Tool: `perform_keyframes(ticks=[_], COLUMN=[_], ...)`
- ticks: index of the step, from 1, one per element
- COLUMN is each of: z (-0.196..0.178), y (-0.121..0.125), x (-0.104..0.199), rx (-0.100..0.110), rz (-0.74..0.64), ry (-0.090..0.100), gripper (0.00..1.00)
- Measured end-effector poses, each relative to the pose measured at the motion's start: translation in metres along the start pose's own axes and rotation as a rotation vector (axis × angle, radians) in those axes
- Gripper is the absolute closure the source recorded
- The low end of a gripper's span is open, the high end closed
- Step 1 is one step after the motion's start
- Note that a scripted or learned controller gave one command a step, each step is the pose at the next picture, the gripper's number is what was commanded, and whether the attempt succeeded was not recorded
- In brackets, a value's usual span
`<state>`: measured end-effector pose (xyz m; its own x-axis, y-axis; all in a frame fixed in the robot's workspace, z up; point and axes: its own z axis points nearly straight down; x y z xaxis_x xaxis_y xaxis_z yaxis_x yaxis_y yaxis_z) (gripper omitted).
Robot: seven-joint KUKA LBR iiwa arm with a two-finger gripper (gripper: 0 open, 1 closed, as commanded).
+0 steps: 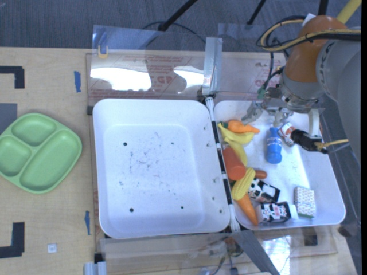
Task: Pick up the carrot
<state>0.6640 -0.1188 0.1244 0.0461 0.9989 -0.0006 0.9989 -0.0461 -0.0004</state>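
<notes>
The tool point(266, 113) hangs over the far end of the right bin point(332, 196), and whether it is released or clenched cannot be told from this slant; nothing shows in its grasp. Just beside it stands a small blue bottle point(273, 148), and to its left a banana point(234, 137) lies against the bin's dividing wall. The carrot point(247, 208) is well apart from the tool, at the near left corner of the same bin, its orange taper pointing toward the front rim. A corn cob point(243, 181) touches its thick end and a black-and-white carton point(270, 204) presses against its right side. It looks like a light, stiff toy with a smooth, likely slippery skin, so a hold across the thicker part, just below the cob, seems safer than the thin tip. The left bin point(103, 113) and a green plate point(37, 152) on the desk point(46, 73) lie farther out.
</notes>
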Motion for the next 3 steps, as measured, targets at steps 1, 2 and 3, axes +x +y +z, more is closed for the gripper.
perform_keyframes(ticks=[1,2,3], z=[0.023,-0.013,0.038], y=[-0.005,-0.035,-0.015], x=[-0.036,0.028,0.019], rx=[-0.013,0.004,0.003], rz=[0.006,0.008,0.006], ry=[0.003,0.002,0.002], gripper=[0.0,0.0,0.0])
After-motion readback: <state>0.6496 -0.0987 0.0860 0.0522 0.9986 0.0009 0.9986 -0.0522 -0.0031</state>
